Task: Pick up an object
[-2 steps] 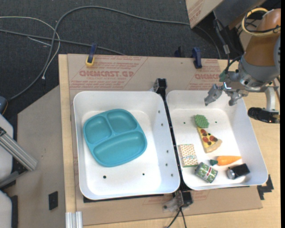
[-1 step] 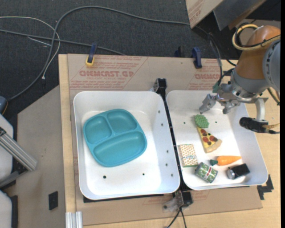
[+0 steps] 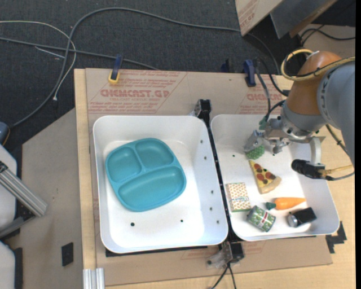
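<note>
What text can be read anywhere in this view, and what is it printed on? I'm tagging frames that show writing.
"CHEMCAST GP": red print on the brown protective sheet behind the left bin; it repeats, partly cut off, behind the right bin.
Smaller red lines under it: too blurred to read.
Green can label: too small to read.
Patterned card: no legible text.
Cardboard box at the top edge: red marks, unreadable.

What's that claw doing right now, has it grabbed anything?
Gripper: low over the green toy in the right bin; open or closed, cannot be told.

Glossy white bins, matt teal plastic tray
</note>
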{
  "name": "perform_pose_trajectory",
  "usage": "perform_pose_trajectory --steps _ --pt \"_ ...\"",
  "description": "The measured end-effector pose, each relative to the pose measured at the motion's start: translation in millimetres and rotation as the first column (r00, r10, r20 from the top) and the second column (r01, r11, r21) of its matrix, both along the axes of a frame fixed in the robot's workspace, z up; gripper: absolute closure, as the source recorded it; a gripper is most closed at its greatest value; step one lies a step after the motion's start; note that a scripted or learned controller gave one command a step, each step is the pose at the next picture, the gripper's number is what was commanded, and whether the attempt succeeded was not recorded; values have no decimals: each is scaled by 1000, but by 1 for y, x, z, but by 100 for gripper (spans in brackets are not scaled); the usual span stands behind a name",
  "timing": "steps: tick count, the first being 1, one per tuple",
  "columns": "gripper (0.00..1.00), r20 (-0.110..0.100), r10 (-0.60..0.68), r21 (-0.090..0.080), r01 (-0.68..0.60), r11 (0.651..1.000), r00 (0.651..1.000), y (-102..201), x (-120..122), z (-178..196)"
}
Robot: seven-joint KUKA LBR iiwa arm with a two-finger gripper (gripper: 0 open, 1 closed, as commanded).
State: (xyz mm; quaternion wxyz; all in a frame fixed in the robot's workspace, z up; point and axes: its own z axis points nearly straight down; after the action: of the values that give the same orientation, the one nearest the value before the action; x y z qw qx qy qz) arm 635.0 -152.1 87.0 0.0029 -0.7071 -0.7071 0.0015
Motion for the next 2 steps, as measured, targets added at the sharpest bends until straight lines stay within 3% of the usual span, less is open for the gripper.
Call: perform_pose_trajectory --steps 1,2 --pt "100 9 0 -1 0 1000 1000 0 2 16" --pt "100 12 2 -3 -2 1000 1000 4 6 62"
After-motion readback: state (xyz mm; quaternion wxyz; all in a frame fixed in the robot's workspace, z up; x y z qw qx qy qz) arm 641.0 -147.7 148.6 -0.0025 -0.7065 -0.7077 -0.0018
